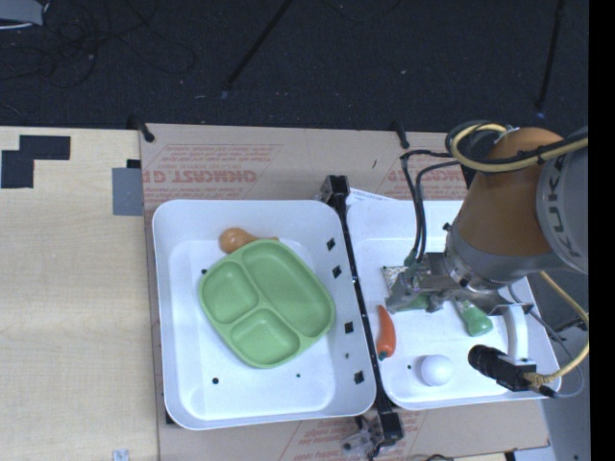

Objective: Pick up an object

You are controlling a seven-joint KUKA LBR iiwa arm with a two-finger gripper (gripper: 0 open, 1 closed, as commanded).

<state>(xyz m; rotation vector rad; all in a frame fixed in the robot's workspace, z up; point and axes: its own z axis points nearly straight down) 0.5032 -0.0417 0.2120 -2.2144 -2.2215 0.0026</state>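
Observation:
My gripper (411,291) hangs low over the middle of the right bin (413,229), under the orange-banded wrist. An orange carrot-shaped piece (385,332) lies just left of and below it, against the bin's left wall. A white ball (435,370) rests near the front of that bin. A green piece (476,320) lies to the right of the gripper, partly hidden by the arm. A small patch of green shows right at the gripper's tip; I cannot tell what it is.
The left bin (183,257) holds a green divided plate (266,302), with a small orange object (233,239) at its back edge. A black divider (348,296) runs between the two bins. Cables loop above the wrist.

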